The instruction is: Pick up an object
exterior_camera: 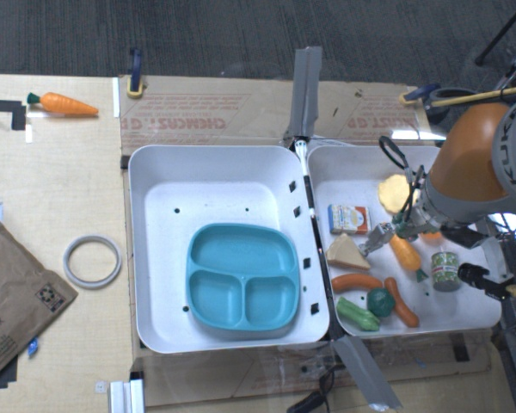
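The arm reached in from the right over the right bin (490, 321), its orange band above the wrist. The gripper (394, 231) hung low among the toy foods there, with the metal fingers (378, 237) pointing left toward a pale wedge of cheese (346, 252). Whether the fingers were apart or together could not be told from this angle. An orange carrot-like piece (404, 254) lay just beside the fingertips, but it was not clear that anything sat between them.

Around them the right bin held a small snack box (349, 219), a yellow round item (394, 194) partly behind the wrist, a red sausage (356, 282), a green pepper (359, 315), a teal ball (380, 300), an orange-red strip (402, 304) and a small can (445, 270).

The left bin (155, 231) carried a blue divided tray (242, 278). On the bench (52, 179) to the left lay a toy carrot (63, 104), a grey ring (93, 260) and a cardboard box (13, 299).
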